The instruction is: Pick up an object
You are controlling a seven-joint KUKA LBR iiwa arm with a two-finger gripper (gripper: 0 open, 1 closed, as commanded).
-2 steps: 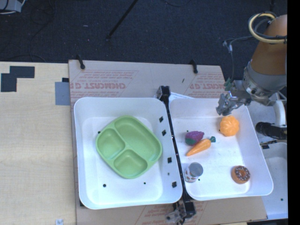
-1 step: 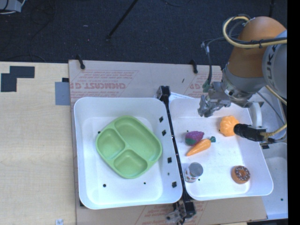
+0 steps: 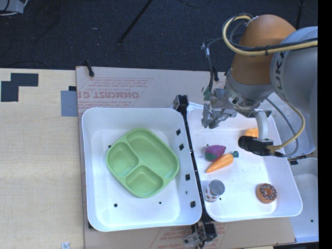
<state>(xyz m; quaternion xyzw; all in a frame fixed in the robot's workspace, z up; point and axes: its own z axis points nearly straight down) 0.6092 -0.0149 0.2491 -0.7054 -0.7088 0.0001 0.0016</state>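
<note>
My gripper (image 3: 211,119) hangs over the far left part of the right bin (image 3: 290,201), above and apart from the objects. A purple fruit (image 3: 215,151) lies just below it in the view, touching an orange carrot (image 3: 220,163) with a green tip. Near the bin's front lie a small silver can (image 3: 214,189) and a brown sprinkled donut (image 3: 266,193). An orange item (image 3: 251,133) peeks out behind a black part (image 3: 255,145) of the arm. Nothing shows in the gripper.
The left bin (image 3: 98,201) holds a green divided plate (image 3: 142,161). A black divider (image 3: 188,154) runs between the two bins. The grey arm with its orange band (image 3: 262,40) covers the right bin's far right corner.
</note>
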